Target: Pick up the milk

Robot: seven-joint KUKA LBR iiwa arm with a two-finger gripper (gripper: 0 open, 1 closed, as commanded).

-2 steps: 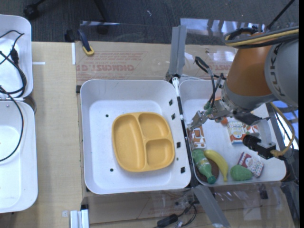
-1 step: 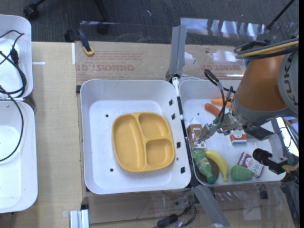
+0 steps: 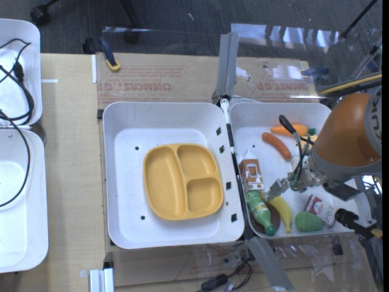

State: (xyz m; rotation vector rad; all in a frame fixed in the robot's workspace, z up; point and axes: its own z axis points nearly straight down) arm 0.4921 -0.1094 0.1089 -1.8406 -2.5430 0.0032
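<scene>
- The left bin (image 3: 115,163) carries a yellow divided plate (image 3: 182,180) near its middle.
- In the right bin (image 3: 243,114), the milk carton (image 3: 251,173) lies flat against the left wall, about halfway down — nothing is touching it.
- Just below it, a green bottle (image 3: 260,210) and a banana (image 3: 282,212) sit toward the bottom edge.
- The gripper (image 3: 278,188) hangs just right of the carton, over the banana — whether its pincer is open or closed, I cannot tell.
- A sausage (image 3: 277,145) and a carrot (image 3: 290,129) lie near the top edge.
</scene>
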